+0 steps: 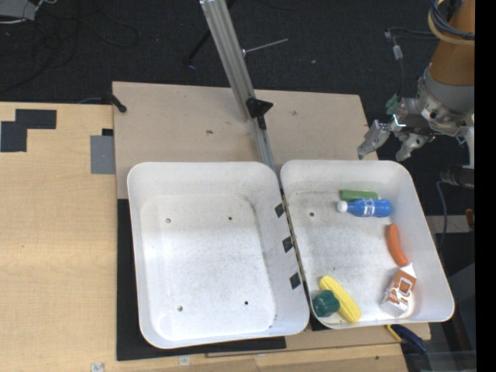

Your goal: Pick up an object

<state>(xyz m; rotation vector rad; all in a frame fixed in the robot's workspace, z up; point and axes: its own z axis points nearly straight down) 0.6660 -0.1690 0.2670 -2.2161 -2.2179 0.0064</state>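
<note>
The right bin (353, 173) holds all the loose things: a blue bottle (366, 207) with a white cap lying on its side near the far wall, a flat green piece (357, 195) just behind it and touching it, an orange sausage (396, 244) lying lengthwise by the right wall, a small white and orange carton (399, 292) tilted in the near right corner, and a yellow corn cob (340, 297) lying slantwise at the near left corner with a dark green ball (325, 304) pressed against its left end. The left bin (201, 254) sits beside it, their rims meeting along a row of dark clips. The arm (449, 68) comes in at the upper right, its orange band up near the frame edge, and the gripper (394, 140) hangs above the bench just beyond the right bin's far rim, apart from every object. Its two fingers (372, 141) are splayed apart with nothing between them. The wrist is partly cut off by the frame edge, and the carton's print is too small to read.
</note>
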